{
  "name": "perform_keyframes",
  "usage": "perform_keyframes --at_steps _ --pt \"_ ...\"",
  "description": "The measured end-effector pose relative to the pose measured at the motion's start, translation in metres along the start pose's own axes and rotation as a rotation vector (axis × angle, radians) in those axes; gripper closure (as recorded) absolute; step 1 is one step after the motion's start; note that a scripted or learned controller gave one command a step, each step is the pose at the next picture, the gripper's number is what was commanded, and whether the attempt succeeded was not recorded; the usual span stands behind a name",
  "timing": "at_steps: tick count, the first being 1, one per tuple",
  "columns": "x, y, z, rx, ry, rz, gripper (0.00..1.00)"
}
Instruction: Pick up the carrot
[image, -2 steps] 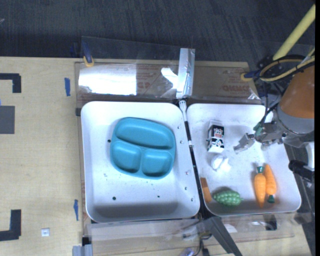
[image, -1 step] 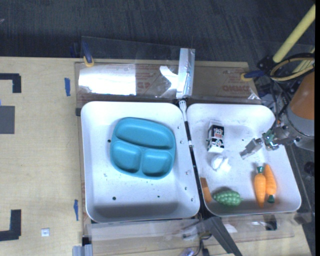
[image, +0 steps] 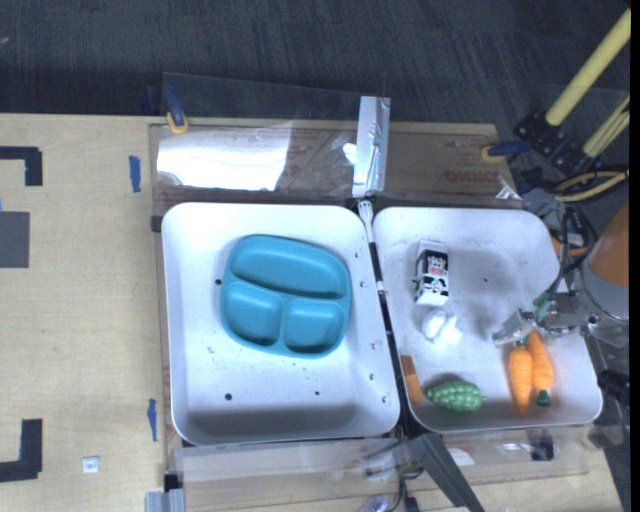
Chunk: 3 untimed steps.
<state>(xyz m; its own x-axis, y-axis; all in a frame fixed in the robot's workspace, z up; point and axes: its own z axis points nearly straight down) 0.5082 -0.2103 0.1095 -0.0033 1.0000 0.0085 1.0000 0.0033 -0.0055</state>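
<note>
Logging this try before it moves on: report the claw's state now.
Claw: in the right bin, just above the top end of the carrot. Open or shut cannot be told; no carrot seen between its tips.

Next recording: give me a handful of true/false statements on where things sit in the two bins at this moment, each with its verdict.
1. The blue divided plate lies in the left bin. True.
2. The carrot lies in the left bin. False: it lies in the right bin, near its right front corner.
3. The claw is just above the carrot's upper end in the picture. True.
4. The green bumpy vegetable rests on the blue plate. False: it lies on the floor of the right bin, left of the carrot.
5. The small black-and-white carton is in the right bin. True.
6. The carrot is lifted clear of the bin. False: it lies on the bin floor.
</note>
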Motion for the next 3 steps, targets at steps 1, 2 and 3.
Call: perform_keyframes --at_steps 1,2,3 --pt "0.003 -0.0179 0.0188 -0.018 0.014 0.145 0.0" --pt "-0.0018 -0.0193 0.0104 -0.019 0.001 0.15 1.0" --pt "0.0038 -0.0186 0.0112 -0.014 0.012 0.143 0.0"
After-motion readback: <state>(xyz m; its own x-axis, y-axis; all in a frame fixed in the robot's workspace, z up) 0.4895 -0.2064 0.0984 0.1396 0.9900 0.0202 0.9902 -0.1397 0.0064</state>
